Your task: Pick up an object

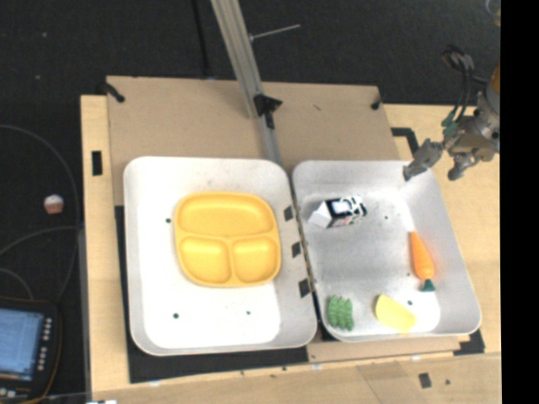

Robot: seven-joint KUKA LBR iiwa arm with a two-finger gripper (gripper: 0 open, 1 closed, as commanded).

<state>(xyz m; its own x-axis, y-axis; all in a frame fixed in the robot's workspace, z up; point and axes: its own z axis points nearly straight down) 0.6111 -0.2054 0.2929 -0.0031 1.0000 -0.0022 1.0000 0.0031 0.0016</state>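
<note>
In the right bin lie a small white and black carton near the back left, an orange carrot by the right wall, a yellow piece at the front and a green piece beside it. My gripper hangs at the bin's back right corner, above its rim, apart from all of them. Its two fingers stand spread with nothing between them.
The left bin holds a yellow divided plate. A slanted metal post rises behind the bins' shared edge. Cables and a small screen sit off the bench at the left.
</note>
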